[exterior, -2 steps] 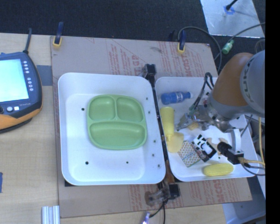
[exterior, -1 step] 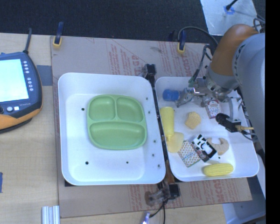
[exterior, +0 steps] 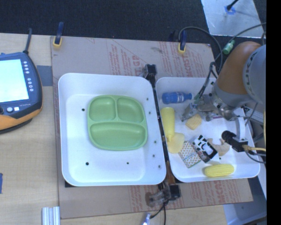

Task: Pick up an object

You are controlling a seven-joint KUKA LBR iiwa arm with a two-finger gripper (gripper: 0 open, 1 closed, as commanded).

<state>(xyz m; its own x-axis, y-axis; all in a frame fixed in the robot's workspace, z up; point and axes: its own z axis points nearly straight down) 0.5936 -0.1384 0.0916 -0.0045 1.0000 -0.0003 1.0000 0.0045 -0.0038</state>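
Now the gripper (exterior: 193, 111) is low in the right bin (exterior: 253, 172), just above a pale yellow block (exterior: 194, 122). I cannot tell its state. A green divided plate (exterior: 117, 123) lies in the left bin (exterior: 70, 163).

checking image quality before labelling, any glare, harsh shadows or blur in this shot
Camera view: lighting is bright and even, with the left bin nearly blown out white; the green plate casts only a soft shadow; the gripper area looks soft and cluttered, so the small items near it, like the yellow corn, lack crisp edges; the floor at the top is dark.
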